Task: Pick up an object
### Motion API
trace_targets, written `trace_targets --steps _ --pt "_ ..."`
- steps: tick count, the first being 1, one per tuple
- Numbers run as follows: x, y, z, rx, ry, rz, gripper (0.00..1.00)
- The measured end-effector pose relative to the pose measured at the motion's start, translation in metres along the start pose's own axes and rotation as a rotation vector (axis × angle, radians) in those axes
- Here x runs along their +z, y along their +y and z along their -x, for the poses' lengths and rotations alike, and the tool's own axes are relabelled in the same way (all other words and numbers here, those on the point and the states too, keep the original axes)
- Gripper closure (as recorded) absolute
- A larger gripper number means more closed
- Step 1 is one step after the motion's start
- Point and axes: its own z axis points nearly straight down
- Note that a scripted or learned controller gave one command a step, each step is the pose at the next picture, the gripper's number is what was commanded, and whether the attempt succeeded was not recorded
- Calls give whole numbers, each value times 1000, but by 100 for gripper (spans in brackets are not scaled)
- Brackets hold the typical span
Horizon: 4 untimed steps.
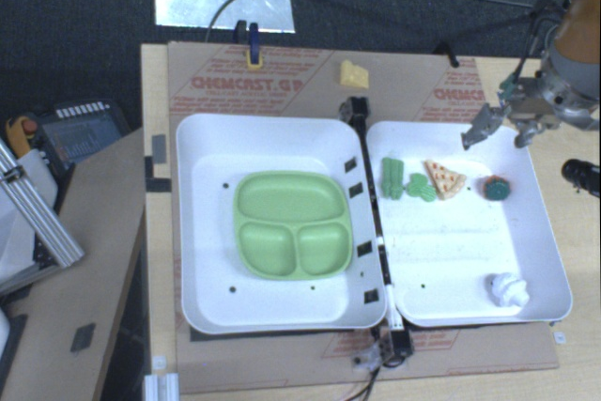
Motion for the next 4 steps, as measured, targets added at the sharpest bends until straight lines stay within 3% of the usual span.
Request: trace_targets --steps 1,4 --pt "-7 2 0 -2 -2 11 0" --pt "153 10 15 0 -1 8 0"
